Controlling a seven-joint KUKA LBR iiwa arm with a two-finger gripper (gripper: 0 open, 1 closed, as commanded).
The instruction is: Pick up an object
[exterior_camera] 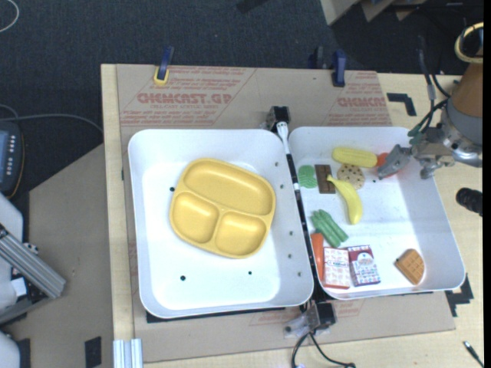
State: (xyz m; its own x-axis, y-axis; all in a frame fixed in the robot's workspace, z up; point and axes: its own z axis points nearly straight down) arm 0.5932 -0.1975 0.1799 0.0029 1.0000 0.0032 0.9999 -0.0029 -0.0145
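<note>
A: The gripper [400, 159] is hovering at the right bin's [430, 282] far edge; I cannot tell whether it is gripping anything

B: The corn cob [354, 156] is lying just left of it, so it is needing a short leftward shift and a straight descent

Grey arm reaches in from the right, gripper [408, 161] hanging low.

I'm looking at a robotics lab: a board-topped table [230, 90] held by clamps [163, 67], cables at the lower edge, dark carpet [115, 14] across the upper left
</note>
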